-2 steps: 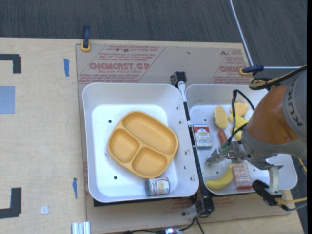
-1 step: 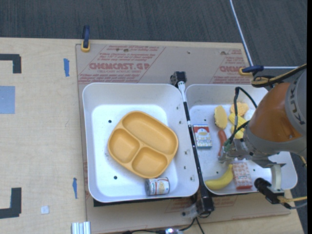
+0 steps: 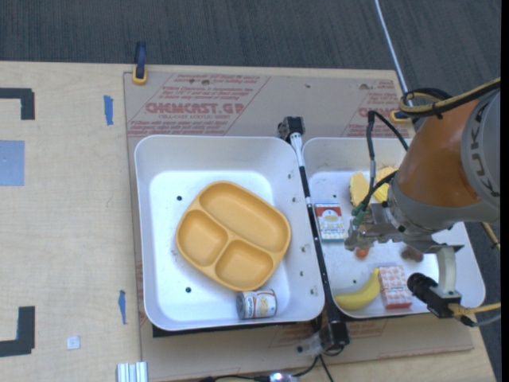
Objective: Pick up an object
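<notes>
While the arm hangs over the right bin (image 3: 475, 281), its claw (image 3: 362, 243) sits low beside the small box (image 3: 329, 220); whether it's clenched, I cannot tell.

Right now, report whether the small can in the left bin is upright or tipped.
Tipped: the can lies on its side by the yellow tray.

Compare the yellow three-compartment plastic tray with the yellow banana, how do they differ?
The yellow three-compartment plastic tray lies in the left white bin; the yellow banana lies in the right white bin, near its front edge. The tray is far bigger, broad and rounded with three compartments; the banana is a small curved crescent. The tray is a duller orange-yellow, the banana a brighter yellow. Both lie flat.
</notes>
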